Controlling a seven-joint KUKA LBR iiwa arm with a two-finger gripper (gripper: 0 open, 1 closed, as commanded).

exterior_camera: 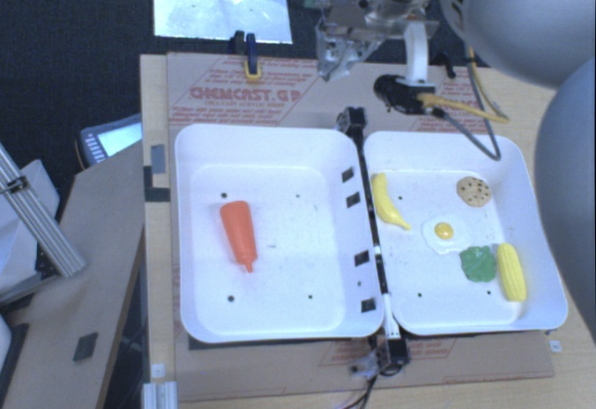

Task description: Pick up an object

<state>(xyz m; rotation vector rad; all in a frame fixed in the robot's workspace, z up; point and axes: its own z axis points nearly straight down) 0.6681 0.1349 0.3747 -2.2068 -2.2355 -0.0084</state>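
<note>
Jaws of gripper (337, 55), high behind the bins: open or closed, cannot tell. Orange carrot (238, 233) lying alone in view-left white bin (279, 139). Probably light, stiff, smooth plastic; best taken across thick middle.

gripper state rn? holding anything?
End effector: raised above the bench behind the bins, nothing visible in it; open or closed cannot be told.
</note>
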